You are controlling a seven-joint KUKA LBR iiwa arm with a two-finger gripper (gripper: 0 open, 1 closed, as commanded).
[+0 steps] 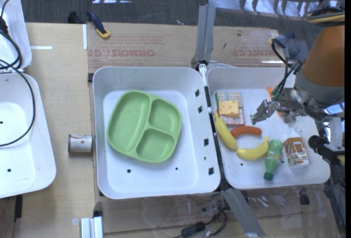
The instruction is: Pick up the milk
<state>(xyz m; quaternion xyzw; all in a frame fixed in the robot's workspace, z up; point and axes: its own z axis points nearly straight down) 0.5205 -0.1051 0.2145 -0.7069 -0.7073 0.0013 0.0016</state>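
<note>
The milk point(296, 153) is a small orange-and-white carton lying near the front right corner of the right bin point(258, 79). My gripper point(263, 112) hangs over the middle of that bin, up and to the left of the carton and apart from it. It is above the bin floor between the cracker box and the arm's wrist. Nothing is seen held in it. The arm's orange band point(329, 56) rises at the right edge.
In the right bin lie a cracker box point(229, 104), a red sausage point(247, 131), a banana point(241, 148) and a green bottle point(271, 159) just left of the milk. The left bin point(104, 176) holds a green divided plate point(145, 126). A small can point(80, 143) lies on the bench.
</note>
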